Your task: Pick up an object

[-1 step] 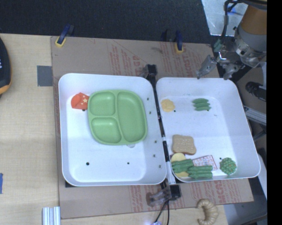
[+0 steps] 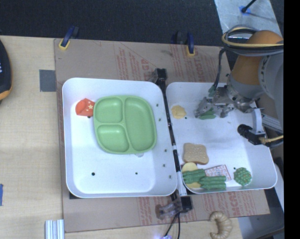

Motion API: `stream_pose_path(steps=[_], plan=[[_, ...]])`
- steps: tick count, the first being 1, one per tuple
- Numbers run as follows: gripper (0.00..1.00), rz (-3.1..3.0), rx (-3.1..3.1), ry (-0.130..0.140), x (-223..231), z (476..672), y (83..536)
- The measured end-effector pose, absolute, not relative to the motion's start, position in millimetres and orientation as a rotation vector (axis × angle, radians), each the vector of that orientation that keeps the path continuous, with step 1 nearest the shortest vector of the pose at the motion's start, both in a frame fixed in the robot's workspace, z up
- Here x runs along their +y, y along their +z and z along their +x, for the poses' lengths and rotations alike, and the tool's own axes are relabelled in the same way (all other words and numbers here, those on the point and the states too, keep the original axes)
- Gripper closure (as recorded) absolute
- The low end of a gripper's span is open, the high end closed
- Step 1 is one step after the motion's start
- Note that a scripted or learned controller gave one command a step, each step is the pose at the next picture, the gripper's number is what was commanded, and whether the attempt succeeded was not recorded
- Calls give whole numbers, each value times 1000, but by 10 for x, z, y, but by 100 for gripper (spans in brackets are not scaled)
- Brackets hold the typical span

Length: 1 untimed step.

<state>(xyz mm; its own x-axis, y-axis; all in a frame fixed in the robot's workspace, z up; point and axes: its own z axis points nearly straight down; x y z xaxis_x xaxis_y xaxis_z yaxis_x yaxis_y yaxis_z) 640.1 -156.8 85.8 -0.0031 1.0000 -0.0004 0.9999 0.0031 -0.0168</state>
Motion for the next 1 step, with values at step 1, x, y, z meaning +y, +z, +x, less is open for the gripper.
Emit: stream_pose_path(steps=[1], plan=[[100,-2221,-2233,-2,-1578,6477,1122]])
